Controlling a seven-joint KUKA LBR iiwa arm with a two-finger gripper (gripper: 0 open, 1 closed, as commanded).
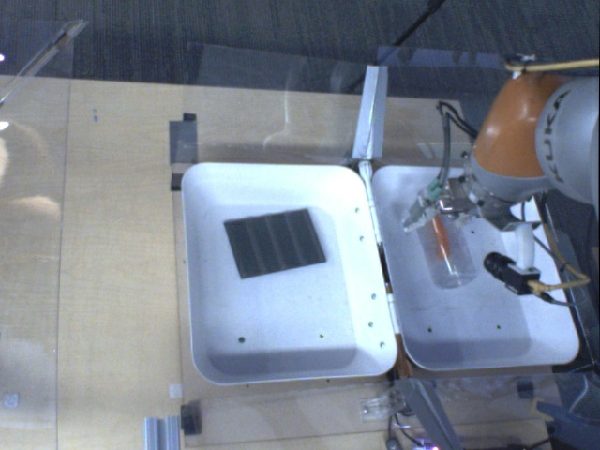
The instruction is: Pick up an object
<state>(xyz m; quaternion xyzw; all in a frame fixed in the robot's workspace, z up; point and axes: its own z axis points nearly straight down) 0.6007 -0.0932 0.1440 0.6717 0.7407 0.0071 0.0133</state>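
Note:
A dark grey ribbed rectangular pad lies flat in the left bin, a little above its middle. In the right bin a clear tube with an orange core stretches from under my gripper down toward the bin's middle. My gripper hangs over the upper left part of the right bin, right at the tube's upper end. Whether the tube is between the gripper's parts or just lying beneath them, I cannot tell.
A raised divider separates the two bins. A metal post stands behind their joint. The wooden bench extends to the left, with small black clamps at the left bin's corners.

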